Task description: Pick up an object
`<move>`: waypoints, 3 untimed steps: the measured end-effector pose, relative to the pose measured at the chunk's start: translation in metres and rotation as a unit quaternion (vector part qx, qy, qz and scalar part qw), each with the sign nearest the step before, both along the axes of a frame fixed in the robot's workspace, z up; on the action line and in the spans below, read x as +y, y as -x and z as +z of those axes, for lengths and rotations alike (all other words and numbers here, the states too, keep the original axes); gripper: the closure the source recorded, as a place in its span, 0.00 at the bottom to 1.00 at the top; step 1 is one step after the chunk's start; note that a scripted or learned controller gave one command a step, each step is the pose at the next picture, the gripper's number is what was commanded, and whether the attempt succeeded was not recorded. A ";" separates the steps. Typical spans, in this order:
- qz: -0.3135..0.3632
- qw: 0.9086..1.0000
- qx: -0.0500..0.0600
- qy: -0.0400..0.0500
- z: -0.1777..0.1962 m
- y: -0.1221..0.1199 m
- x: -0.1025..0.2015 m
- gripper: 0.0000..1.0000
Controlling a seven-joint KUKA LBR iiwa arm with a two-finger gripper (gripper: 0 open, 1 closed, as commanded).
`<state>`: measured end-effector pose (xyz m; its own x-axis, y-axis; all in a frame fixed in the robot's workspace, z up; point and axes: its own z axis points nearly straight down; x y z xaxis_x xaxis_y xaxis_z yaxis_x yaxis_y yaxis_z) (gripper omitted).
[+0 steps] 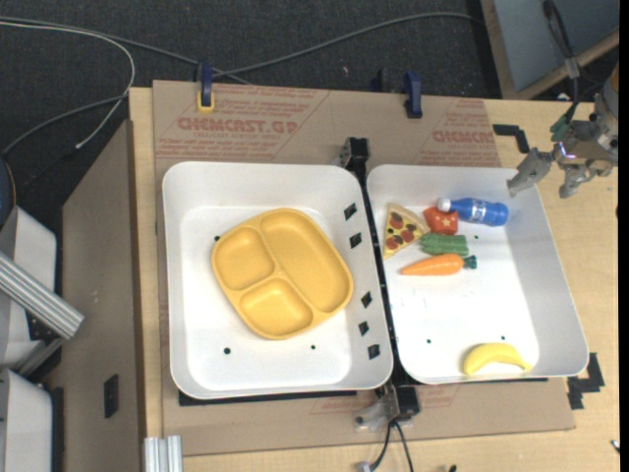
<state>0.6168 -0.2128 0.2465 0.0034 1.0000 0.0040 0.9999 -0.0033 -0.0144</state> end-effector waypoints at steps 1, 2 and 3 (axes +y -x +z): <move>0.002 1.000 -0.007 0.002 0.009 -0.003 0.001 0.00; 0.001 1.000 -0.005 0.001 -0.040 0.000 -0.009 0.00; 0.002 1.000 -0.005 0.001 -0.084 -0.002 -0.002 0.00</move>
<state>0.6184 -0.2148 0.1624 -0.0011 1.0000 0.0017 1.0000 0.0011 -0.0043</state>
